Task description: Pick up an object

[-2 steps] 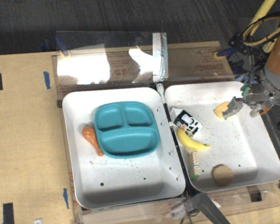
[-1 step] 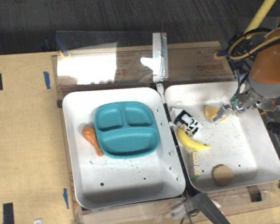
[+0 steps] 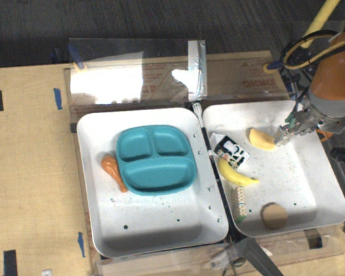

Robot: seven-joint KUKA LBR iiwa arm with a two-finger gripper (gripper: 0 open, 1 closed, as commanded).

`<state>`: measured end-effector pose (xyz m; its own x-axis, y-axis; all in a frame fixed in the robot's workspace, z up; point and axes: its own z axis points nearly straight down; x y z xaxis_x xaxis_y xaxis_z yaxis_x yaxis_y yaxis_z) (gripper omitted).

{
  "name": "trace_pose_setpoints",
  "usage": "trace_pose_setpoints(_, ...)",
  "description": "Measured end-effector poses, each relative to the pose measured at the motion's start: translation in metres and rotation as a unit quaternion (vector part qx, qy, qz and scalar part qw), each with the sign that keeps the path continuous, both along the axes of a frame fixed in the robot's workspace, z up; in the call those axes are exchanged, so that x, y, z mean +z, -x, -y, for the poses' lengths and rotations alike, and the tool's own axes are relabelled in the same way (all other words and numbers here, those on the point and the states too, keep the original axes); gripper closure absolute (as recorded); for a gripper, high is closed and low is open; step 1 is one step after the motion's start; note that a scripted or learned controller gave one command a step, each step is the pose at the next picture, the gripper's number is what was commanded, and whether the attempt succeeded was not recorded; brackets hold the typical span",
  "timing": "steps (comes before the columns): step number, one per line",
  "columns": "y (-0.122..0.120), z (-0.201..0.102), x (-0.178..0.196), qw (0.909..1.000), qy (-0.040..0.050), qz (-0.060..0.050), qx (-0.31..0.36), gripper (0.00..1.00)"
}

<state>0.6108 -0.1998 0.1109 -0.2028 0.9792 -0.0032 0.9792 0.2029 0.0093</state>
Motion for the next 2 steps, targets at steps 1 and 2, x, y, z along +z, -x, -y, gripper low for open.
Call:
trace_pose_setpoints(1,-0.0346,0.0069,-0.0231,0.9994,0.0002,-0.001,-0.035,1.0)
trace_pose_setpoints(2,-0.035,0.0033,-0.0237,0.9994,-0.0025,-0.003,-0.034,0.0)
